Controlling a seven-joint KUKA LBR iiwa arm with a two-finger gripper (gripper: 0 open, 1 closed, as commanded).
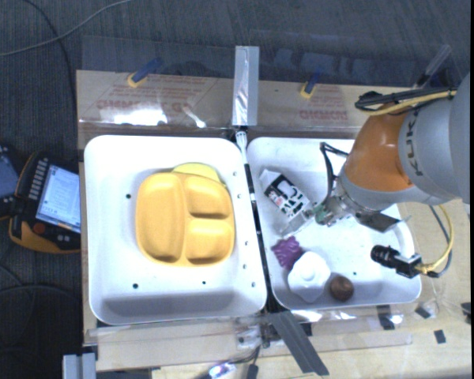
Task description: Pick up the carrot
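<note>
Camera view: gripper low over the right bin.
Whether it grips anything, I cannot tell.

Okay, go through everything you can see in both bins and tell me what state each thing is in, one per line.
Yellow divided tray: lying flat in the left bin, compartments up.
Black and white packet: lying in the right bin, near its upper left.
Purple item: resting on the right bin's floor.
White cup-like item: against the purple item.
Brown round item: resting beside the white one.
Gripper: low over the right bin.
</note>
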